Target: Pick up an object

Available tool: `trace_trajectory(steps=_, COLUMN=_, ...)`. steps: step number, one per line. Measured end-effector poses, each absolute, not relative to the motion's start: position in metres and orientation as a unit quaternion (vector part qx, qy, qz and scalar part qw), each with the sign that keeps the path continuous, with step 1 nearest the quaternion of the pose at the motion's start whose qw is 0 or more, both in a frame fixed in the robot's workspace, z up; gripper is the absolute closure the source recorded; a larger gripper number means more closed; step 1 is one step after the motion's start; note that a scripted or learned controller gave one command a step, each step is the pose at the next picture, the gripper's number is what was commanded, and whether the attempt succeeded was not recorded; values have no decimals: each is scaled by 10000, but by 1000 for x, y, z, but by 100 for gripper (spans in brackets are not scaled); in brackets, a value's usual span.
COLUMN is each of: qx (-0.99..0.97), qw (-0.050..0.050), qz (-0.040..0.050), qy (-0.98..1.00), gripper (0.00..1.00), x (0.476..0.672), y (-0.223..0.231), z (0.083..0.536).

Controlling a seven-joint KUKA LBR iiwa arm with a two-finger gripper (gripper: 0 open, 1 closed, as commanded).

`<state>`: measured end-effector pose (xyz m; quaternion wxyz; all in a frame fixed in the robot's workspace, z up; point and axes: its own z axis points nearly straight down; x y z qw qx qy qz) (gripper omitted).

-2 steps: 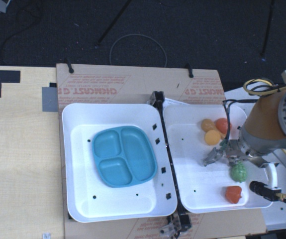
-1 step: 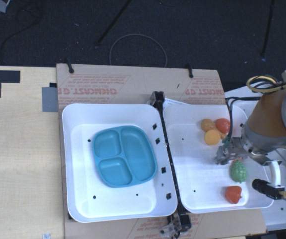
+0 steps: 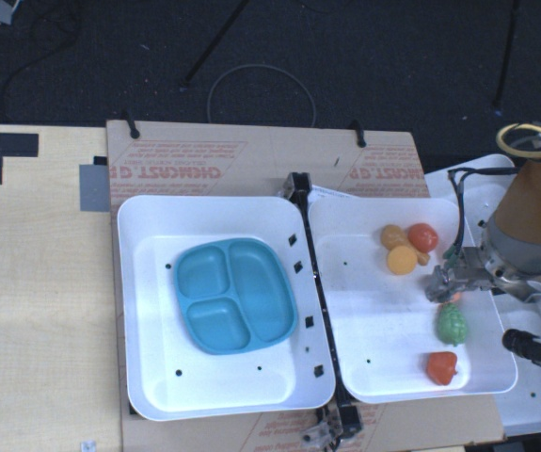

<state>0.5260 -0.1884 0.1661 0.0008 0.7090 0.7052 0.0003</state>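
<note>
The gripper (image 3: pixel 447 285) hangs over the right bin (image 3: pixel 364 384). I cannot tell if it is open. A green toy (image 3: pixel 453 327) sits just at its 6 o'clock. Go straight down, slowly, then squeeze.

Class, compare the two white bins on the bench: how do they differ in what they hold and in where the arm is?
The left bin holds one blue divided plate; the right bin holds several small toy foods: orange, red and green pieces. The gripper hangs over the right bin's far side, not over the left bin. Both bins are shallow, white and sit side by side.
</note>
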Motion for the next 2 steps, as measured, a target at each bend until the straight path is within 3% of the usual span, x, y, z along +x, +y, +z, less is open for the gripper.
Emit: trace_trajectory(steps=2, qx=7068, qw=11, qz=5, qy=7075, gripper=100, x=523, y=-189, z=251)
